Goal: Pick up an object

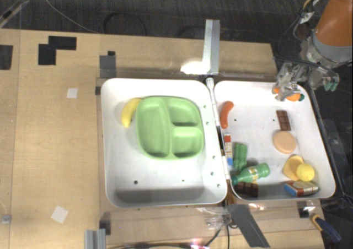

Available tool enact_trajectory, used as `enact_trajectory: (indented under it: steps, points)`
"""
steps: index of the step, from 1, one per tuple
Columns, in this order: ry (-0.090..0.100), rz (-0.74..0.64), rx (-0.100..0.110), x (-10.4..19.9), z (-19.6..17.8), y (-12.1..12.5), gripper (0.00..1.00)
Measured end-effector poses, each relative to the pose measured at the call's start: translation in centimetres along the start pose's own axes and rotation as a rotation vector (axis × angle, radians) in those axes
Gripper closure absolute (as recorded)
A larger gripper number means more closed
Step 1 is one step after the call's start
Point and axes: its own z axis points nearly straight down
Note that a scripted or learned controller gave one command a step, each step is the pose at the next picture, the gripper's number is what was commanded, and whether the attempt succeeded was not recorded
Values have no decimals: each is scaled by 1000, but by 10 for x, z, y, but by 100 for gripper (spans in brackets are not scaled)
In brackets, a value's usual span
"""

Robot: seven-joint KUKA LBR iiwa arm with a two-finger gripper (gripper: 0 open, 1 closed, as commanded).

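My gripper (285, 92) hangs over the back right corner of the right bin (259, 111). It is shut on a small orange carrot-like piece (296, 97), which shows on both sides of the fingers. Lying in the same bin are an orange-red sausage (226, 114), a brown chocolate bar (283, 120), a tan round cookie (285, 142), a yellow lemon (305, 173) on an orange slice, a green bottle (251, 173) and a green block (239, 154).
The left bin (118, 182) holds a green divided plate (167, 126) with a yellow banana (129, 111) beside it. A metal post (212, 47) stands behind the wall between the bins. Small boxes (300, 189) lie at the right bin's front.
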Motion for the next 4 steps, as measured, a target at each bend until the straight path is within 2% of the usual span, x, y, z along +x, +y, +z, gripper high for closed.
enact_trajectory:
  steps: [1,4]
  points:
    - [3,-93,-2,-7,13,25,100]
    - [-33,-93,2,-16,-29,27,100]
